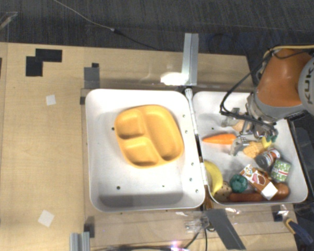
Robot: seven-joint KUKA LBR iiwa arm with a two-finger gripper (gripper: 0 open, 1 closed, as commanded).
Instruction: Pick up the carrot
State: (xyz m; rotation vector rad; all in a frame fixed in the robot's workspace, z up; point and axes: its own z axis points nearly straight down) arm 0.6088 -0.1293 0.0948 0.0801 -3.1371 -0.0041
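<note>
Item: carrot [219,138]. Location: right bin [209,106], near its left wall, at roughly nine o'clock from the bin's centre. Lies flat, pointed tip toward nine o'clock, blunt end toward three o'clock.

Appearance: bright orange, smooth, tapered, toy-like finish. No green top can be made out.

Pincer [239,143]: at the carrot's blunt end, low over the bin floor, below the grey wrist and orange band. Whether it is wide, narrow or gripping cannot be told; the carrot is not seen held.

Neighbours: banana [215,175] at six o'clock from the carrot; a cluster of toy food, including a can [267,158] and a green item [238,183], toward four and five o'clock. Left bin [97,140] holds a yellow divided plate [146,135].

Risks, judged:
- Contact at the blunt end only; the taper may squirt out on closing.
- Smooth round body may roll toward the bin wall.
- Clutter just beside the pincer may be caught instead.
- Wall proximity may block a re-approach.
</note>
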